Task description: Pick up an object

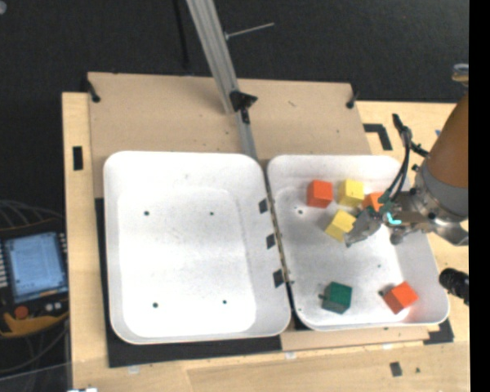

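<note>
Yellow blocks sit at the centre of the action: one yellow cube [340,224] lies tilted in the right bin [416,256], just left of the gripper [366,229], with a second yellow cube [352,192] just beyond it on the far side and an orange cube [319,193] to that one's left. Whether the gripper is released or clenched cannot be told from this slanted view, and no block can be seen caught in it. A green cube [336,297] and another orange cube [399,297] rest well apart near the bin's near wall, while the left bin [122,219] lies alongside on the counter [310,104]. The grey arm [449,178] reaches in from the right, low over the cluster. Judged from this, the grasp is at the closing-in stage. Doing it well likely means centring over the tilted yellow cube rather than its edge, squaring to its faces, and keeping clear of the neighbouring cube beyond, since crowding there could nudge the block aside or pinch two at once. The isolated near cubes look like easier targets if this try slips.
</note>
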Robot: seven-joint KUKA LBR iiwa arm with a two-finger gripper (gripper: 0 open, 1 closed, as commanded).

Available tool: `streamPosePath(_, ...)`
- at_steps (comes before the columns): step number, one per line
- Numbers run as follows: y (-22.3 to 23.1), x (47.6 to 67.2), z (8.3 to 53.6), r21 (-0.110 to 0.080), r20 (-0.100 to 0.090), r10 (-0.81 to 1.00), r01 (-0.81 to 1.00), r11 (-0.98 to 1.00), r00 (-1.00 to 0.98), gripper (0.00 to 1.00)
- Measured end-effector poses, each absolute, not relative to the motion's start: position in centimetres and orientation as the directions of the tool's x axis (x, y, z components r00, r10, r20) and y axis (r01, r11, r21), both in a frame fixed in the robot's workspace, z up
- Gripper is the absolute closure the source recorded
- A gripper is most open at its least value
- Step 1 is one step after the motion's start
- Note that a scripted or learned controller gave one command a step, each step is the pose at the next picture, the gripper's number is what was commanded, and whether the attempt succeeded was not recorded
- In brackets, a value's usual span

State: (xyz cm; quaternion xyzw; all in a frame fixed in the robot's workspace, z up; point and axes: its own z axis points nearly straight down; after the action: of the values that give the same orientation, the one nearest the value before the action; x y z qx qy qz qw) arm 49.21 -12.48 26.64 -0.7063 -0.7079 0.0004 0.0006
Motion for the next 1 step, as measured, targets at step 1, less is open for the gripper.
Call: streamPosePath(1, -12.54, 49.27, 26.8, 0.003, -0.001, 1.0, 1.0, -0.001, 0.001, 0.0)
